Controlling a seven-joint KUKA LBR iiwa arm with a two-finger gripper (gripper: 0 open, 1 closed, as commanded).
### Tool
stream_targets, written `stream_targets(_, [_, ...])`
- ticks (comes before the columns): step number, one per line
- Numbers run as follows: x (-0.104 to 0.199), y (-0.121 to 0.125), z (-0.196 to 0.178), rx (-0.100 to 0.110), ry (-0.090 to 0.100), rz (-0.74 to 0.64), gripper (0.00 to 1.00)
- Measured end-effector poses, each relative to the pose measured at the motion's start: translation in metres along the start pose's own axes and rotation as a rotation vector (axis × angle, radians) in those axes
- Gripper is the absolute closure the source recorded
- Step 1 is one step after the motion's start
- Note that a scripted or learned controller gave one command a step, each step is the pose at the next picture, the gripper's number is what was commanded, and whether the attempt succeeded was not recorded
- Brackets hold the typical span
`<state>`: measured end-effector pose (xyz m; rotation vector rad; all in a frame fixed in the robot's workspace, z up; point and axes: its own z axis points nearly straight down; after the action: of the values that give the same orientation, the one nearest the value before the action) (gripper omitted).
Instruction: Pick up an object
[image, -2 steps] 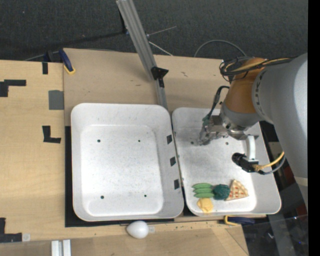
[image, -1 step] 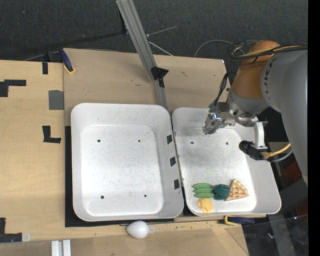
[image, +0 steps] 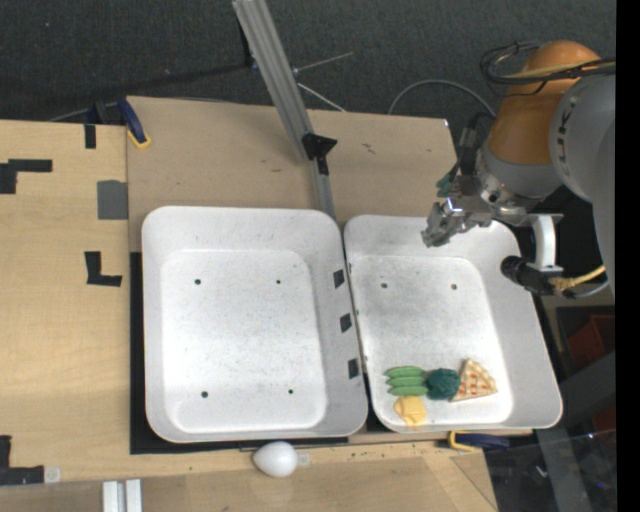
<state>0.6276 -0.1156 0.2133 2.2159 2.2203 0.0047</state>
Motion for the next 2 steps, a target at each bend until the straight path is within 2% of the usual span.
stream_targets(1, [0.0,0.001,-0.039,0.002,0.0,0.0,1.0])
stream_targets(2, [0.042,-0.013,-0.03,0.008,0.002,-0.002,1.0])
